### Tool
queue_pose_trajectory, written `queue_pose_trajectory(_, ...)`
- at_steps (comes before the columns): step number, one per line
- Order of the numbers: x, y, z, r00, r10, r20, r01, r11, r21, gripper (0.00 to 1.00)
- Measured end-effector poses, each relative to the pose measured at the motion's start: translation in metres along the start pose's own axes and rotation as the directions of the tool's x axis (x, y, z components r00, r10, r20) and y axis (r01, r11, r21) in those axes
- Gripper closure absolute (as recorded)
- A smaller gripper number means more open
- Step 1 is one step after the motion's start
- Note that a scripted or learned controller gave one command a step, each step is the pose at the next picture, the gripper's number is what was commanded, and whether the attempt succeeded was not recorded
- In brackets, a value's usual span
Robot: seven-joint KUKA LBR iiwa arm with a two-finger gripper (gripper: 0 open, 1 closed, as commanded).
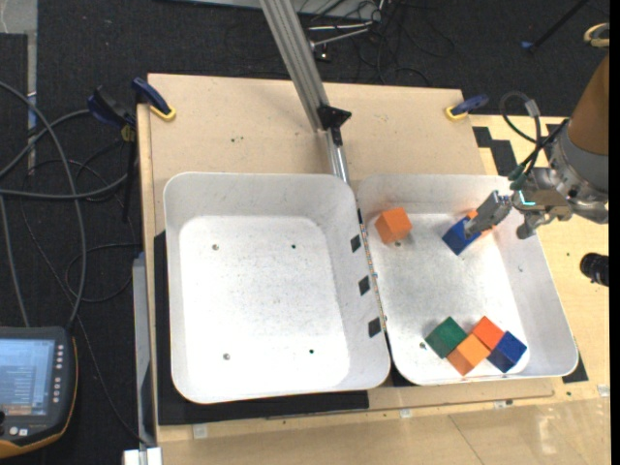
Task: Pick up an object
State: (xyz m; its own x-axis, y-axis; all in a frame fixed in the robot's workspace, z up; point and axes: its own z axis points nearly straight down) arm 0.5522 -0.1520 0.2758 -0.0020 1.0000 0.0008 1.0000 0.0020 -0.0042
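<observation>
My gripper [511, 216] hangs over the upper right corner of the right bin [542, 289], its two fingers spread apart and open. A blue block [458, 234] lies tilted just left of the left finger [489, 209], touching or nearly touching it on the outside, not between the fingers. A small orange patch shows right behind the blue block. An orange cube [392, 226] sits near the bin's upper left. At the bin's front lies a cluster: a green cube [447, 337], two orange cubes [487, 333] [469, 355] and a blue cube [508, 351].
The left bin [194, 260] stands beside the right one, with black clips along their shared edge. A slanted metal pole [295, 51] reaches to the bins' upper joint. Clamps sit at the bench's back corners.
</observation>
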Motion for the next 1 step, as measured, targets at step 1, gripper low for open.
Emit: queue_pose_trajectory(1,-0.0002,0.0006,-0.0022,1.0,0.001,0.001,-0.001,1.0,-0.004,0.0)
